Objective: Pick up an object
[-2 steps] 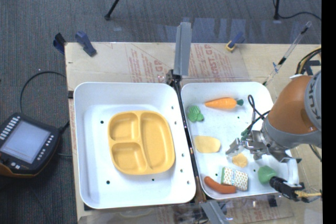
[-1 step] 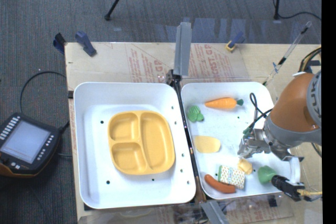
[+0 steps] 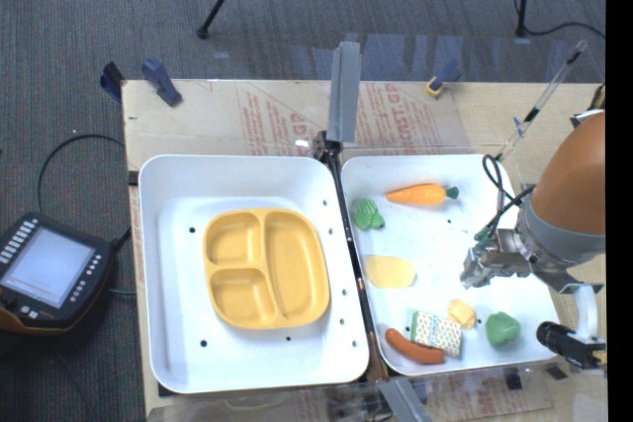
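Right bin [image 3: 499, 366], nearest edge: one red-brown sausage-shaped piece [image 3: 413, 347], lying flat, touching or just beside a small patterned packet [image 3: 438, 332]; one small yellow block [image 3: 462, 313] just beside the packet's far corner; one green rounded piece [image 3: 502, 328], apart from the rest. All look like toy food, judged light and rigid, with smooth skins likely to slip under a poor pinch. Mid bin: one pale yellow flat oval [image 3: 390, 272], judged thin and hard to get fingers under. Gripper [image 3: 483, 270], over the right half of this bin, above bare floor between the yellow block and the carrot; nothing can be seen between its fingers, and whether they stand wide or narrow cannot be told from this slant. Nearest candidates for the pick: the yellow block and the green rounded piece, both near and just toward the camera from the gripper. Judged best hold for the block: across its two short flat sides; for the green piece, across its widest part, squarely, as it may roll. Far bin: one small green leafy piece [image 3: 368, 213] by the dividing wall; one orange carrot [image 3: 419, 196] with green tip, lying crosswise, best taken across its thick middle. Left bin [image 3: 158, 212]: one yellow three-compartment tray [image 3: 266, 268], lying flat. Surface [image 3: 237, 119] beyond the bins: brown board.
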`<state>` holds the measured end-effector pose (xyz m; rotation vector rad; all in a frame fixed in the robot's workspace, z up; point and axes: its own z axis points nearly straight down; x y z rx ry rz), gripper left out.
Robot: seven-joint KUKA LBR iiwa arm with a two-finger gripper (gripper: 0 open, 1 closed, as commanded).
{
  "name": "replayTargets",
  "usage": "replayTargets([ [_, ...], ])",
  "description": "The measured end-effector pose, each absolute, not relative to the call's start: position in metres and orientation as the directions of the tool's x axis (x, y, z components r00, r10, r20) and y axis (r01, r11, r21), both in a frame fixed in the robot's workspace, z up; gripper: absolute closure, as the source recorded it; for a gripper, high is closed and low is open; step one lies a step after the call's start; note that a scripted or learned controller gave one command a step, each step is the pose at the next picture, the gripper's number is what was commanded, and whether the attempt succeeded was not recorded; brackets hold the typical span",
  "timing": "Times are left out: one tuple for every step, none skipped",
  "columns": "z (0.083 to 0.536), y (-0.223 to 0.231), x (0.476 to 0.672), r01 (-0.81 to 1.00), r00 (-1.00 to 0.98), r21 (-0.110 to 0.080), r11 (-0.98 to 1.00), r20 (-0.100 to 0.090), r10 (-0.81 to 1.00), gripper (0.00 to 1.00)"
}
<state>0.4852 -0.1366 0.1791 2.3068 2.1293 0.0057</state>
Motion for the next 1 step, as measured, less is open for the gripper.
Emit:
replayTargets([
  [0.1748, -0.1366, 0.4831, 0.997, 0.081, -0.005, -0.081, 0.002, 0.997, 0.00],
])
